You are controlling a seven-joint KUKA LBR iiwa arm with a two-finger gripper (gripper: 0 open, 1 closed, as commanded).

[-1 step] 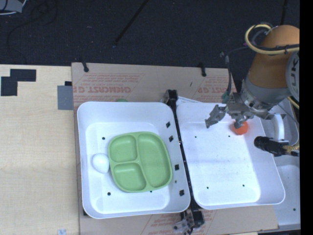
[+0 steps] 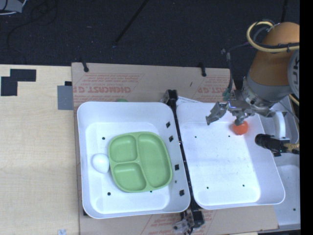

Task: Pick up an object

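The gripper [image 2: 234,112] hangs over the right bin [image 2: 230,180] with its fingers spread apart and nothing between them. Just below its right finger lies a small orange-red ball [image 2: 239,128], close but not gripped. Farther left, the other bin [image 2: 93,131] holds a green plate [image 2: 139,160] and a white egg [image 2: 100,162].

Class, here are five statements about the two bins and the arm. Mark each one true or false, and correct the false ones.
1. The green divided plate lies in the left bin. True.
2. A white egg-shaped object lies on the plate. False: it lies beside the plate's left edge, on the bin floor.
3. A small orange-red object is in the right bin. True.
4. The plate has two compartments. False: three.
5. The gripper is above the left bin. False: above the right bin.
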